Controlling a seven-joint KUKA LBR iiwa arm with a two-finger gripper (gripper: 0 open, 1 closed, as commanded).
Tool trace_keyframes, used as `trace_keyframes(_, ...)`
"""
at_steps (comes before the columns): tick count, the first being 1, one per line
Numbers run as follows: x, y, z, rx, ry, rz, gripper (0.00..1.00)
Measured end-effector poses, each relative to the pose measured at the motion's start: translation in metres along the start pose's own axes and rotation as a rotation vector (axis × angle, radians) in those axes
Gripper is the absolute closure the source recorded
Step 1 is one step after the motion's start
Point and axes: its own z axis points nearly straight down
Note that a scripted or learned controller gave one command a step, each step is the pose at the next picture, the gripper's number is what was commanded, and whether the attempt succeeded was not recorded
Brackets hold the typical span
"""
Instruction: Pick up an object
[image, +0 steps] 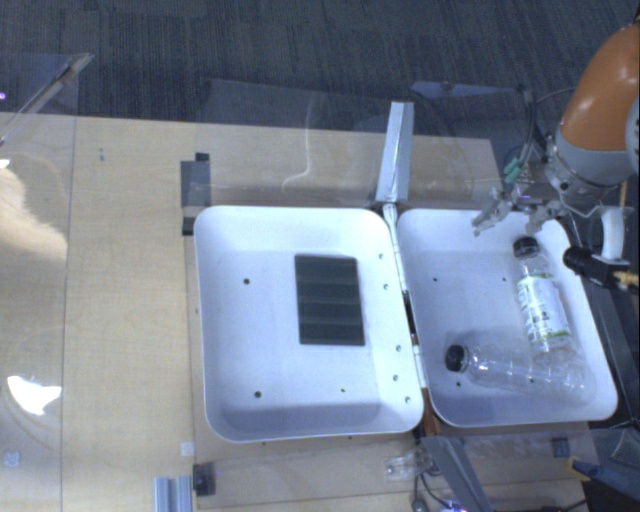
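Clear bottle (515, 367): lying on its side near the front of the right bin (440, 300), black cap pointing left.
Labelled bottle (540, 305): just behind it, lying lengthwise, dark cap toward the back; the two look to touch, hard to be sure.
Left bin (240, 340): holds a dark ribbed rectangular pad (330, 299) near its centre.
Gripper (512, 208): over the right bin's back edge, metal fingers spread apart, nothing between them.
Arm (600, 110): orange band, far right.
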Motion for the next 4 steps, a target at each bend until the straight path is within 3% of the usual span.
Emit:
trace_keyframes(1,-0.029,-0.045,0.136,-0.003,0.001,-0.145,0.00)
trace_keyframes(2,-0.010,-0.135,0.140,-0.006,-0.001,-0.199,0.00)
trace_keyframes(3,0.035,-0.131,0.140,-0.017,-0.006,-0.315,0.00)
trace_keyframes(4,0.040,-0.088,0.141,-0.012,-0.003,-0.159,0.00)
